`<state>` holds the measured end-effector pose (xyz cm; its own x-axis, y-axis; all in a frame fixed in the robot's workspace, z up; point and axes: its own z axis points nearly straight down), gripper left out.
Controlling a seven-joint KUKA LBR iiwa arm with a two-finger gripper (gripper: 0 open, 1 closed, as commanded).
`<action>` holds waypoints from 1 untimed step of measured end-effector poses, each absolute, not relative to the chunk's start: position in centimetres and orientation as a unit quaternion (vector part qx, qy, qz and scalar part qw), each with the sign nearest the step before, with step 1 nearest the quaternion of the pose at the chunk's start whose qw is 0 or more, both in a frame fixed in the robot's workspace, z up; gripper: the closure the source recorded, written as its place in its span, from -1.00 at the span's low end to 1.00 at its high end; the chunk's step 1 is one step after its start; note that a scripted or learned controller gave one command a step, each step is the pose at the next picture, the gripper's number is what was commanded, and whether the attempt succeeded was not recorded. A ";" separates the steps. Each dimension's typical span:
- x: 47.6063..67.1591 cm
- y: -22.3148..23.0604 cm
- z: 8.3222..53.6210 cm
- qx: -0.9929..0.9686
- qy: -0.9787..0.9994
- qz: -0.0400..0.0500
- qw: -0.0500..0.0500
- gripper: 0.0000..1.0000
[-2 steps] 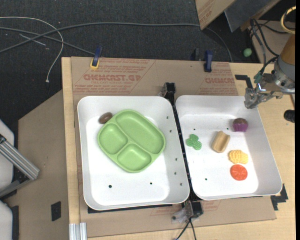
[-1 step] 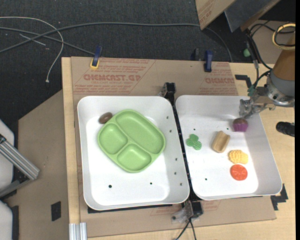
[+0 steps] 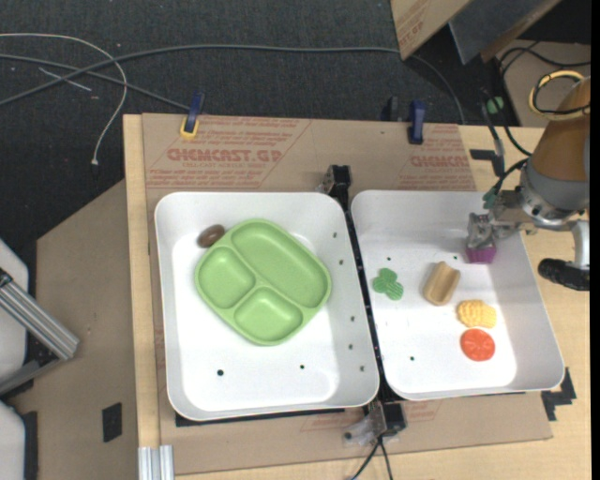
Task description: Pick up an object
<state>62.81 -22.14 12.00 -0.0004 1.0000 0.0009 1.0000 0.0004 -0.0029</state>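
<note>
Red print on the cardboard sheet under the bins reads something like "CHEMCAST GP", once behind the left bin and partly again behind the right bin; I can't make out the smaller lines beneath it. Two blue clamps pin the sheet's far edge. The worktop sits on dark carpet with loose cables running across it. A brown box corner is at the top and a metal rail at the left edge.

My jaws are at the far right part of the right bin, right over a small purple object. I can't tell whether they're spread or pinching it.

Also in the right bin: a green leafy piece, a tan cylinder just to its right, then a yellow corn-like piece and a red-orange round piece nearer the front.

The left bin holds a green three-compartment tray, tilted diagonally, with a small brown object touching its far left corner.
</note>
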 end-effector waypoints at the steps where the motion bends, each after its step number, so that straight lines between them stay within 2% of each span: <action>1: 62.9 -22.2 13.3 -0.707 -0.708 -0.001 -0.001 1.00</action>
<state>62.95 -22.15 13.35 -0.0015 1.0000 -0.0004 1.0000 0.0015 0.0022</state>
